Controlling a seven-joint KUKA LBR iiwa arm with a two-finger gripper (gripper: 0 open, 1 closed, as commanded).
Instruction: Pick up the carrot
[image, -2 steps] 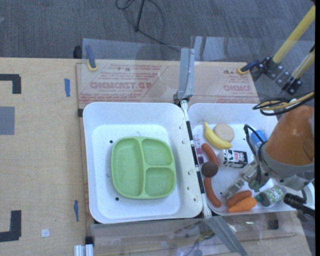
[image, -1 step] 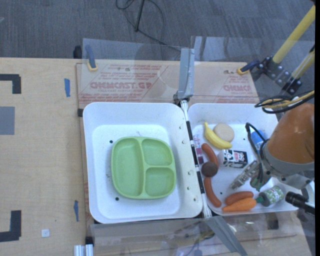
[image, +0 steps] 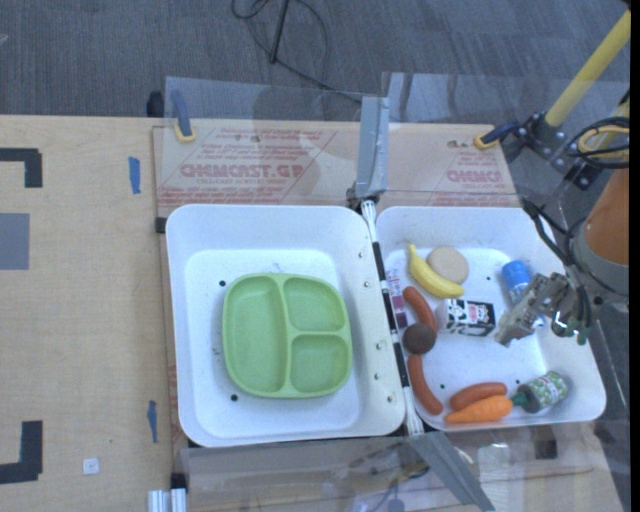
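Observation:
The carrot (image: 480, 410) is orange and lies flat along the front edge of the right bin (image: 590, 400), pointing left. Just behind it, almost touching, lies a reddish sausage (image: 478, 393). My gripper (image: 524, 322) hangs over the right part of that bin, behind and to the right of the carrot and well apart from it. It holds nothing that I can see. The grey arm with its orange band (image: 610, 225) comes in from the right edge.
The right bin also holds a banana (image: 432, 276), a beige round piece (image: 449, 264), a blue cup (image: 516, 276), a small dark carton (image: 470, 317), a brown ball (image: 418, 338), two more sausages (image: 424, 384) and a green can (image: 544, 390) beside the carrot's thick end. The left bin holds a green divided plate (image: 287, 334).

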